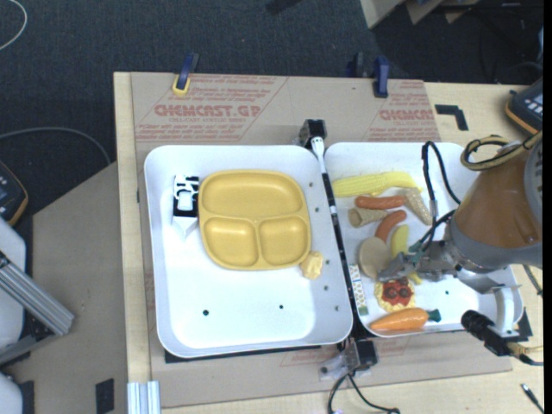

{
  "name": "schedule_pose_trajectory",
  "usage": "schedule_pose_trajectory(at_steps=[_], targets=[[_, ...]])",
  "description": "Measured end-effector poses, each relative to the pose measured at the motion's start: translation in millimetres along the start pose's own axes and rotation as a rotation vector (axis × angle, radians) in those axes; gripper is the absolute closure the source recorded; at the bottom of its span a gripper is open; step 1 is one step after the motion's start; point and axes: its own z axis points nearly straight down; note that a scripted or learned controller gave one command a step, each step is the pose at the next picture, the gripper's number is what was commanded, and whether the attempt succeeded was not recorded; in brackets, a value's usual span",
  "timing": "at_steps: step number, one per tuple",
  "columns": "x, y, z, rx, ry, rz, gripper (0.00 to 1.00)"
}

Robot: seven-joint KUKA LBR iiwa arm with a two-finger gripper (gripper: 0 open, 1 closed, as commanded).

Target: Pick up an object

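Gripper (pixel 404 264) sits low in the white right bin (pixel 448 304), at lower right of frame, among toy food; its grip state cannot be told. Yellow plastic 3-compartment tray (pixel 254 218) lies in the white left bin (pixel 233 317). Orange toy carrot (pixel 398 320) lies just below the gripper.

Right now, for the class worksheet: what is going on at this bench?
A grey robot arm with an orange band reaches in from the right, its gripper low over the right bin, among toy foods: a corn cob, sausages, a carrot and a pizza slice. Nothing looks lifted yet. The left bin holds a yellow divided plate, with a small yellow piece beside it.
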Motion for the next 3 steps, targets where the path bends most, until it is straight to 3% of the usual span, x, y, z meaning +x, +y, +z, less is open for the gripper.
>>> schedule_pose_trajectory(at_steps=[1, 3], targets=[[0.2, 2.2, -14.1, -0.009, -0.002, -0.001, 1.0], [-19.5, 3.1, -121.0, -0.007, -0.006, -0.002, 1.0]])
